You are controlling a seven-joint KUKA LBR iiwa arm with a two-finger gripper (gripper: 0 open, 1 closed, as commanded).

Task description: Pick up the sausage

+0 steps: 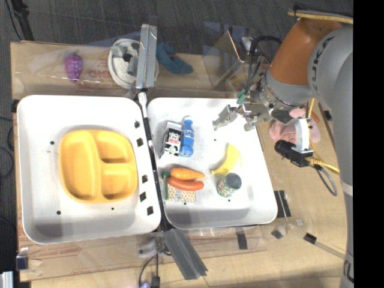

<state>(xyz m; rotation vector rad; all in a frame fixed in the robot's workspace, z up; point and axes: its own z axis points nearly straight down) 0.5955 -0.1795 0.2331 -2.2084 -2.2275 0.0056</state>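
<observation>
Wooden bench (78,254) carries two white bins under a dark carpeted floor at the top. Left bin (36,161) holds a yellow divided tray (99,164). Behind it lie a purple grape bunch (74,66) and a coiled white cable (124,62). Right bin (258,191) holds a blue bottle (188,135), the sausage (186,184) near its front left just under a carrot (185,174), a banana (228,159) and a can (228,185). Gripper (239,120) hangs over the far right edge, fingers spread, grasping nothing.
</observation>
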